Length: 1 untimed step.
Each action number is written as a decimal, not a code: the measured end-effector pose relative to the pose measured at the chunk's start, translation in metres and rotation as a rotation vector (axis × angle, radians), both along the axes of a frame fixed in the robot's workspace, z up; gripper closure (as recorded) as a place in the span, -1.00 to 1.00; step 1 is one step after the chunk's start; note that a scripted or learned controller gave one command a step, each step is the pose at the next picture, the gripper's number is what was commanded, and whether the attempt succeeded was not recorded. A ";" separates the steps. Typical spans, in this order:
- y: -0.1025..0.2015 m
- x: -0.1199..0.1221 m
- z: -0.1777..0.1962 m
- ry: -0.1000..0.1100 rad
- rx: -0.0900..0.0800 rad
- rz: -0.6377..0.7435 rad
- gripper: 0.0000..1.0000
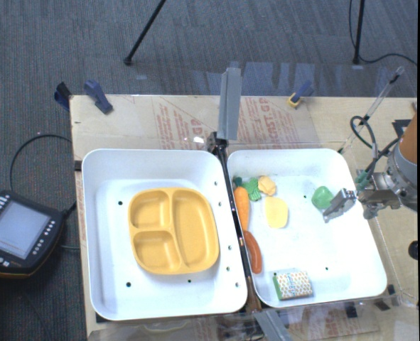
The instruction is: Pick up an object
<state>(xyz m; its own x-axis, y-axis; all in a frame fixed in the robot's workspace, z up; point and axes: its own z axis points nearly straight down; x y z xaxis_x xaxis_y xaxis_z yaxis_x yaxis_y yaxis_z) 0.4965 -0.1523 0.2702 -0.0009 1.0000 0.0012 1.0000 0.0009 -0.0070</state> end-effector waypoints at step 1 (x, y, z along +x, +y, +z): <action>0.036 0.011 -0.027 0.006 0.001 -0.166 -1.00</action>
